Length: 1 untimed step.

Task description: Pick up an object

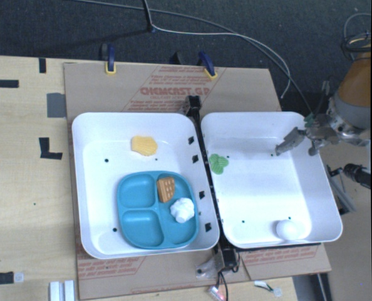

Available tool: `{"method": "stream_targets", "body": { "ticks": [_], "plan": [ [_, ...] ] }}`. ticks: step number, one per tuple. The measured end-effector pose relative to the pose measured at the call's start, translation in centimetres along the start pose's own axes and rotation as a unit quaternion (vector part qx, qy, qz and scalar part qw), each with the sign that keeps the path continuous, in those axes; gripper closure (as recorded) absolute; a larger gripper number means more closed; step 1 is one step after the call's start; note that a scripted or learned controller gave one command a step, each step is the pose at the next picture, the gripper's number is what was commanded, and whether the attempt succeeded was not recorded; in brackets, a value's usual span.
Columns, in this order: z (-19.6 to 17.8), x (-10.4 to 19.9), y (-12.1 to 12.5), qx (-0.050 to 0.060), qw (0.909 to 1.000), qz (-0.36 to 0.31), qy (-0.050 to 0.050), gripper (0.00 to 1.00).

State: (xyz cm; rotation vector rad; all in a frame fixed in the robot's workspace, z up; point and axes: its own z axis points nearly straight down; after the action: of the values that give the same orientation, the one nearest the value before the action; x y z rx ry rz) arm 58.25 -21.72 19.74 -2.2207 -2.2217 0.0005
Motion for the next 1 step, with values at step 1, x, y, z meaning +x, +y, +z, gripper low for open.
{"method": "stream_targets", "body": {
  "ticks": [1],
  "plan": [
    [-7.11,2.64,-1.39,-0.003,1.0,-0.001,-0.001,0.0]
  ]
}}
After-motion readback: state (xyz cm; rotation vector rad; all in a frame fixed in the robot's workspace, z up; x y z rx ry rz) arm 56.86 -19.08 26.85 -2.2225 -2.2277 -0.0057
